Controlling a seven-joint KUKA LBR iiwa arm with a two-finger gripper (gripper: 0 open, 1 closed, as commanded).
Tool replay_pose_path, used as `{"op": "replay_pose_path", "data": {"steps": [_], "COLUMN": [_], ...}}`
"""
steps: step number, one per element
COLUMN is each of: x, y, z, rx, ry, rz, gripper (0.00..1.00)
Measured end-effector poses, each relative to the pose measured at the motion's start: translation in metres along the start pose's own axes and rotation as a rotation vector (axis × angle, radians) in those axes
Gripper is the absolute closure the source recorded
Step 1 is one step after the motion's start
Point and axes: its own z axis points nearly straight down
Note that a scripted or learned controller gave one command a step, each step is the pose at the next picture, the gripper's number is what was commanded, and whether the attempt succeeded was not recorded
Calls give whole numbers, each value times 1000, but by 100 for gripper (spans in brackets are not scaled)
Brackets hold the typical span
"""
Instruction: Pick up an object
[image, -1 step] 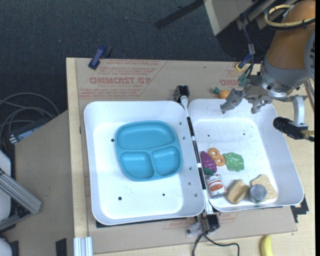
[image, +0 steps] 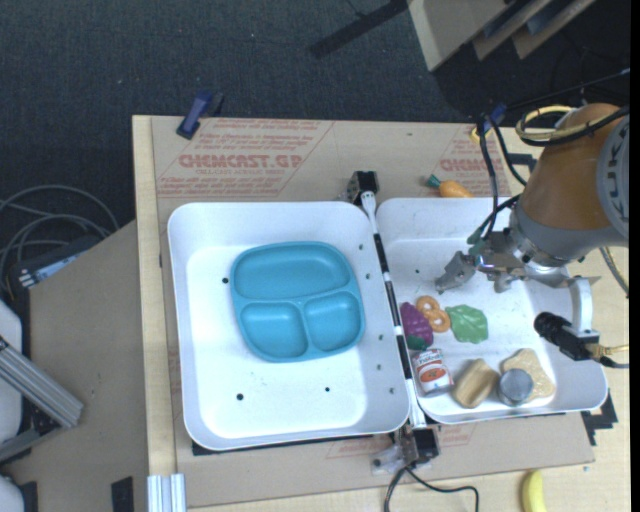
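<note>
End effector (image: 475, 280) sits low over the upper half of the right bin (image: 420, 245), on the arm that reaches in from my right. I read its two fingers (image: 455, 272) as spread apart with only white bin floor between them, so it holds nothing.

The things I could pick lie below it, crowded toward the near edge of that bin. An orange ring (image: 432, 311) and a green lump (image: 467, 323) lie closest, just under the tips but not touching them. A purple piece (image: 410, 321) and a small red and white can (image: 431, 370) press up against the divider wall between the bins. A bread roll (image: 474, 383), a grey disc (image: 516, 386) and a tan slice (image: 538, 370) line the near rim, touching one another.

Open floor in the right bin is its far left corner, behind the end effector.

The left bin (image: 210, 350) carries a blue divided plate (image: 297, 300) in its middle, with bare floor all around it. Brown worktop (image: 250, 160) borders both bins.
</note>
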Motion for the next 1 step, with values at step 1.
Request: {"op": "replay_pose_path", "data": {"steps": [1], "x": [18], "y": [-11], "z": [64], "rx": [-7], "ry": [-1], "rz": [0], "gripper": [0]}}
